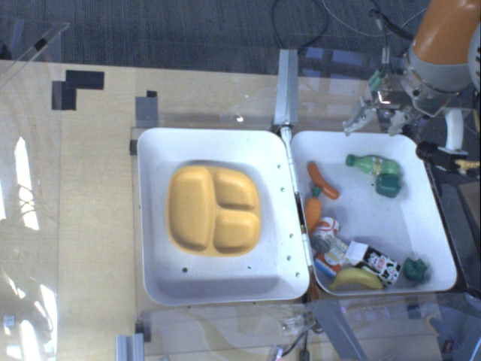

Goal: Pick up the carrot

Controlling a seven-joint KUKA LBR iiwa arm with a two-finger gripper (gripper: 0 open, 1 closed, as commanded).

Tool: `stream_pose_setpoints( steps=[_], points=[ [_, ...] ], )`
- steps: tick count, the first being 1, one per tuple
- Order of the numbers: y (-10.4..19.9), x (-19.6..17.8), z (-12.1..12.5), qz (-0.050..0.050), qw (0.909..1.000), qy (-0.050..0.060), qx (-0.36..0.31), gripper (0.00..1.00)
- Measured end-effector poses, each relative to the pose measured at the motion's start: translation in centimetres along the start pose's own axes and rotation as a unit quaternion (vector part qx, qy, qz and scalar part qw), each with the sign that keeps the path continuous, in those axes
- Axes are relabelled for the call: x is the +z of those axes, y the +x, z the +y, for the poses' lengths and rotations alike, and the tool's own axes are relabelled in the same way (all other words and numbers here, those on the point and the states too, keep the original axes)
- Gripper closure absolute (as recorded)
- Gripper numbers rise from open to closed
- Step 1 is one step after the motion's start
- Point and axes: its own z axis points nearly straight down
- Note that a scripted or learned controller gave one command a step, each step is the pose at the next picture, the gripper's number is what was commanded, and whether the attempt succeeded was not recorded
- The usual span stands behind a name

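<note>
The carrot point(312, 216) is a short orange piece with a small green top. It lies against the left wall of the right bin point(428, 224), just below a reddish sausage point(322, 180). My gripper point(374, 125) hangs over the far rim of the right bin, well up and to the right of the carrot. Its fingers are spread open and hold nothing.
The right bin also holds a green bottle point(370, 163), a green cup point(388, 186), a can point(325, 232), a banana point(356, 279), a black-and-white carton point(376, 262) and a small green item point(415, 269). A yellow divided plate point(214, 209) sits in the left bin point(154, 224).
</note>
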Motion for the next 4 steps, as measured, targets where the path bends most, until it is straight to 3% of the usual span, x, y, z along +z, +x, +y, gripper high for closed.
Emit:
stream_pose_setpoints(
  steps=[1, 2, 3, 4],
  points=[
    [-1.3, 19.0, -1.4, 0.000, 0.9852, -0.001, -0.171, 0.00],
    [-1.2, 17.7, -1.2, -0.001, 0.9851, -0.005, -0.172, 1.00],
    [-0.6, 19.5, 2.8, 0.000, 0.9998, 0.005, 0.020, 1.00],
    [3.2, 9.9, -4.8, 0.000, 0.9759, 0.000, 0.218, 1.00]
  ],
)
